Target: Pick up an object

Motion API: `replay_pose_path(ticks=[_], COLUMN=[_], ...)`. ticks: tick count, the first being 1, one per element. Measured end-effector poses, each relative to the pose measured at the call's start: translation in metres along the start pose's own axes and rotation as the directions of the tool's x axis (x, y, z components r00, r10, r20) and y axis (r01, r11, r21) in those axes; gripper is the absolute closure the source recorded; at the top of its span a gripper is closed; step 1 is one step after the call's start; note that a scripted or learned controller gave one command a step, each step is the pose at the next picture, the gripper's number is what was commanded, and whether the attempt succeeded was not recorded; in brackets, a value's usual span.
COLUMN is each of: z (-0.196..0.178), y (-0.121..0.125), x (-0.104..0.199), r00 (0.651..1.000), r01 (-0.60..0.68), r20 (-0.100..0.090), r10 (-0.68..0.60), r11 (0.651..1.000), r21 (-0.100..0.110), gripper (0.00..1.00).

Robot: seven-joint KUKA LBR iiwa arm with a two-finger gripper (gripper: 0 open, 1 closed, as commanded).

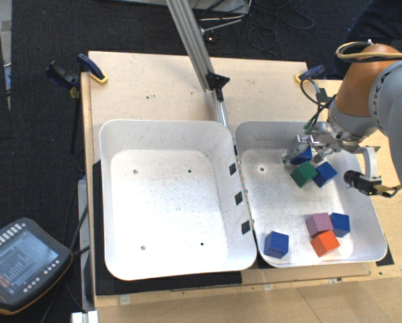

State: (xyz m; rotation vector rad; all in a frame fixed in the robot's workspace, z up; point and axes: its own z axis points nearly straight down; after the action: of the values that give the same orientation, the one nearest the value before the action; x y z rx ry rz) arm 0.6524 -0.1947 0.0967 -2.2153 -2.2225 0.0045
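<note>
My gripper (pixel 307 148) hangs low over the back of the right bin (pixel 268 140), below the grey wrist and its orange band. Directly under it is a tight cluster: a green block (pixel 304 174), a blue block (pixel 326 173) to its right, and a second blue block (pixel 299 158) partly hidden by the gripper. Whether the gripper touches any of them is unclear. Nearer the front of the same bin lie a purple block (pixel 317 223), a blue block (pixel 340 223), an orange block (pixel 325 242) and a lone blue block (pixel 276 243).
The left bin (pixel 113 147) stands beside the right one, their rims meeting in the middle. A slanted metal rod (pixel 191 39) comes down to the bins' back junction. Clamps (pixel 92 67) sit at the bench's back corners. A teach pendant (pixel 19 264) lies at lower left.
</note>
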Motion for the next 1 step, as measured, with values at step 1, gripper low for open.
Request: replay_pose_path(ticks=[1], z=[-0.0144], y=[0.0020], x=[-0.0003], r00=[1.000], r01=[0.001], r20=[0.003], r10=[-0.001], r11=[1.000], r21=[-0.007], gripper=[1.00])
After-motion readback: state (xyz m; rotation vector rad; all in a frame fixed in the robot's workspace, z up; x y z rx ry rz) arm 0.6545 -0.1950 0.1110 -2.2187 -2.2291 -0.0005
